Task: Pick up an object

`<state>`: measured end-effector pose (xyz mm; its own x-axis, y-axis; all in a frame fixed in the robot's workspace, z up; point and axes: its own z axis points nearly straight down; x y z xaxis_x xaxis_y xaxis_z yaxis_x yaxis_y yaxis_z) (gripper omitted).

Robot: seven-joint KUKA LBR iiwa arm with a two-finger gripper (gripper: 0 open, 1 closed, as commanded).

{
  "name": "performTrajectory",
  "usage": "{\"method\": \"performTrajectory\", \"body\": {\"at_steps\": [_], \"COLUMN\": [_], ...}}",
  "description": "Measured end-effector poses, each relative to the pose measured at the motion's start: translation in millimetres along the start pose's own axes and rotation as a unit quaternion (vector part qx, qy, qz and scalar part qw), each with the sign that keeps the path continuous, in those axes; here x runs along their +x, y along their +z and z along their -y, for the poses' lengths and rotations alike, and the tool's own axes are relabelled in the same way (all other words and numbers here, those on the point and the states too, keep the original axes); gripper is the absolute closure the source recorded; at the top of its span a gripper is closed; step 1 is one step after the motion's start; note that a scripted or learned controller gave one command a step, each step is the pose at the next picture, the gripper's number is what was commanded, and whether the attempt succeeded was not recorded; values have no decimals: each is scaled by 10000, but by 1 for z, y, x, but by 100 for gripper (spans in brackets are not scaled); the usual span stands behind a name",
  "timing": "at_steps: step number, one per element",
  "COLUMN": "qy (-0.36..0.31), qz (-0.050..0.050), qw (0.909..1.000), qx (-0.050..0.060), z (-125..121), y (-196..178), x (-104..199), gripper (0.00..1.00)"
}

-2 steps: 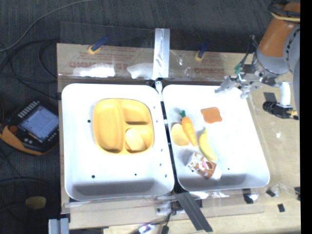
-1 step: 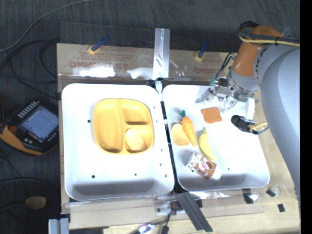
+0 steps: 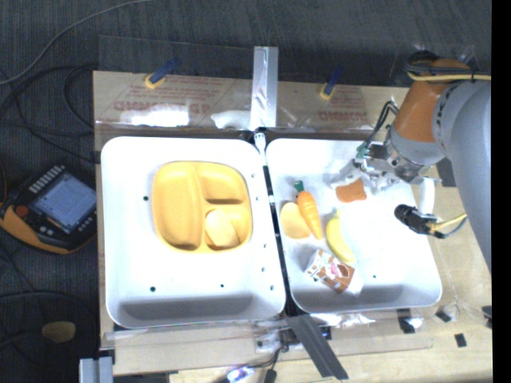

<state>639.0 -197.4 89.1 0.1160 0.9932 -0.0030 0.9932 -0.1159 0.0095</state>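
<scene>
1. Camera view is looking down on two shallow white bins sitting side by side on the bench: one left bin [image 3: 128, 294] and one right bin [image 3: 415, 282], their inner walls touching along the middle.
2. One yellow divided tray [image 3: 180, 206] is lying in the left bin, a little above its centre, showing three compartments; the lower right compartment looks paler and rounder than the other two.
3. Five loose things are lying in the right bin: one carrot [image 3: 309, 211] with a green top, one pale yellow rounded piece [image 3: 292, 223] touching the carrot's left side, one banana [image 3: 339, 240] just right of the carrot, one small printed packet [image 3: 330, 270] below the banana near the front wall, and one orange flat piece [image 3: 350, 191] toward the back.
4. One grey arm with an orange band is reaching in from the right, and its one gripper [image 3: 372, 171] is hovering over the back part of the right bin, just above and to the right of the orange flat piece.
5. Whether the fingers are spread or pressed together cannot be told here; the metal parts are blurring into the white bin, and nothing is visibly sitting between them.
6. One handheld pendant [image 3: 49, 207] with a screen is resting on the dark floor, well apart from the bench, to the left.
</scene>
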Motion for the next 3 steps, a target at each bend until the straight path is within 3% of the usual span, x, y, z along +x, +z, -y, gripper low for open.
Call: {"method": "performTrajectory", "body": {"at_steps": [1, 2, 3], "qy": [0, -9, -9], "qz": [0, 0, 0], "qw": [10000, 10000, 10000], "qx": [0, 1, 2], "z": [0, -1, 0], "y": [0, -9, -9], "x": [0, 1, 1], "gripper": [0, 100, 0]}}
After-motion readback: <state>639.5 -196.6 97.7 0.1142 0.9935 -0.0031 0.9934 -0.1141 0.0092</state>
